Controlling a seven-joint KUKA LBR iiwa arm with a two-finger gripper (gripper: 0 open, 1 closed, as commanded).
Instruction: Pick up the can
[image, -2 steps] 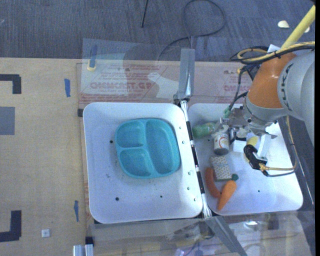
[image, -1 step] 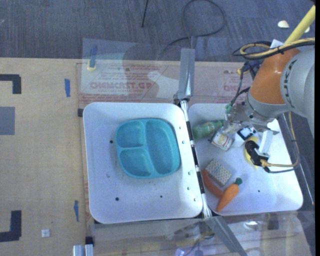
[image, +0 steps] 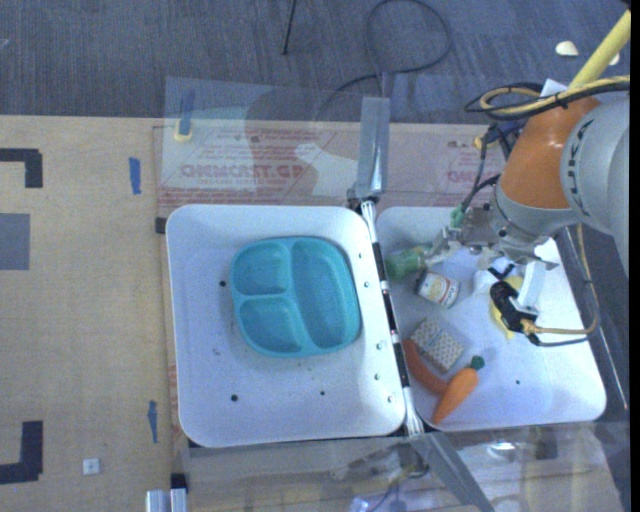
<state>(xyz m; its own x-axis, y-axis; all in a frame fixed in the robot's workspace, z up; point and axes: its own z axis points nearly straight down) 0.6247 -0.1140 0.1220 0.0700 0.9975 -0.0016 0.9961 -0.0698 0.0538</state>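
Approach step judged in hand: gripper (image: 462, 238), finger state not discernible, positioned upper right above can (image: 439, 289); descent and closure required next

Faint red print on the cardboard sheet (image: 250, 160) — too blurred to read.

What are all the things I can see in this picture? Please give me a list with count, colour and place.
bins: 2, white, side by side on the bench
divided plate: 1, blue, in the left bin
can: 1, pale with dark lid, on its side in the right bin
green object: 1, green, right bin near the divider
carrot: 1, orange, right bin, front
sponge-like block: 1, grey speckled, above the carrot
arm: 1, grey and orange, over the right bin
hand: 1, beside the can
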